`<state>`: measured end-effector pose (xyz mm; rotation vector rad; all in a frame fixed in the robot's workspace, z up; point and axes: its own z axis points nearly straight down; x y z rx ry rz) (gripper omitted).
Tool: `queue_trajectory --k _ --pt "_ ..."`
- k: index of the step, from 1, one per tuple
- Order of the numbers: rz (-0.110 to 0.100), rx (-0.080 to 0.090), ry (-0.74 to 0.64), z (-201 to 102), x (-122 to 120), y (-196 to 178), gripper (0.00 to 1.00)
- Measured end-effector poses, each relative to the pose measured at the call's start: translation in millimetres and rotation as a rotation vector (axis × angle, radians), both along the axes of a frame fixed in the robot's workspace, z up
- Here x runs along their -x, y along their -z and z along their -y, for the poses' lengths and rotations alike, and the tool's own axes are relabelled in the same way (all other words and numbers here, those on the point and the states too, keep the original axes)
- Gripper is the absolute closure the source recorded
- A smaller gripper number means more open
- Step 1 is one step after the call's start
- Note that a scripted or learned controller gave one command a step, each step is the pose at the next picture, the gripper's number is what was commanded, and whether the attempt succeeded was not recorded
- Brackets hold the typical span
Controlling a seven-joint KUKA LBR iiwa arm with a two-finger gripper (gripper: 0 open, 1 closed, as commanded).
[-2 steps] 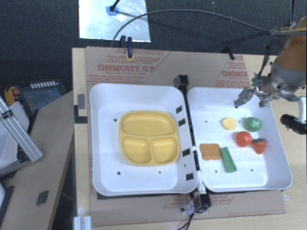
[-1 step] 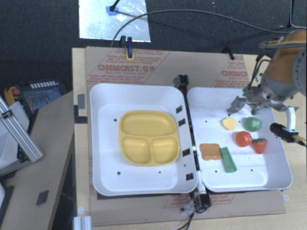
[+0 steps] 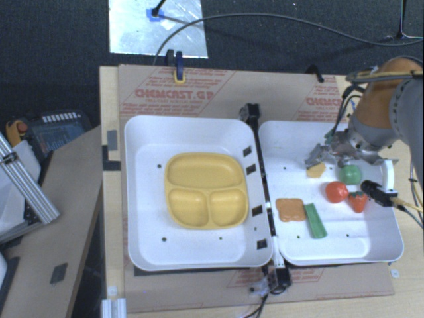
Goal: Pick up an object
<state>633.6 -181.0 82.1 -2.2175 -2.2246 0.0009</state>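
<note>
Camera view has the gripper (image 3: 322, 156) low in the right bin (image 3: 344, 247), right above a yellow block (image 3: 316, 171). Honestly can't tell if it's open or closed. Yellow tray (image 3: 202, 189) sits in the left bin (image 3: 146, 177).

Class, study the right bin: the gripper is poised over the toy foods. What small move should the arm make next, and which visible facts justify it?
Probably a short descent onto the yellow wedge. The gripper sits just above it in the right bin, with nothing seen between its fingers, and the wedge lies apart from the green ball and the red tomato.

grey arm (image 3: 387, 111) from the right, gripper (image 3: 320, 156) low, pointing left
</note>
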Motion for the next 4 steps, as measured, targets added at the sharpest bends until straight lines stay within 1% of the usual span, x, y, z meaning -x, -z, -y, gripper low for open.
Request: queue_trajectory --k 1,2,3,4 --pt "0.007 0.002 -0.001 0.5 -2.1 -14.4 1.0" --pt "0.006 0.001 0.003 1.0 4.7 -62.3 1.0" --pt "0.008 0.002 -0.002 -7.0 -2.2 -112.5 1.0" --pt "0.007 0.002 -0.003 -6.4 -2.0 -156.5 1.0"
